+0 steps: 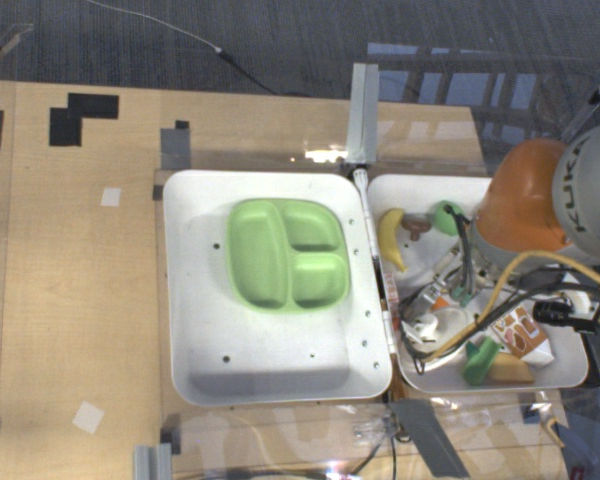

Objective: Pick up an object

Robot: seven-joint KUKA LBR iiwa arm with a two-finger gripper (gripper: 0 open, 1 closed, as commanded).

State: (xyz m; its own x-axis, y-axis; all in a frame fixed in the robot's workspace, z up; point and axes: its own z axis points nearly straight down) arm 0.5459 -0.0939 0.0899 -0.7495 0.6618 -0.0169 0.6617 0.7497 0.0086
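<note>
Presently: gripper (442, 303) low in right bin (577, 368), mid-right of frame; jaw state cannot be told amid cables. Banana (391, 237) lies just upper-left of it, long axis running top-to-bottom, beside bin's left wall.

A single fixed camera looks down at a slant on the bench (70, 298), far enough off to take in both white bins side by side. The left bin (195, 268) sits mid-frame, the right bin (570, 368) by the right edge, where the arm (540, 193) enters.
</note>
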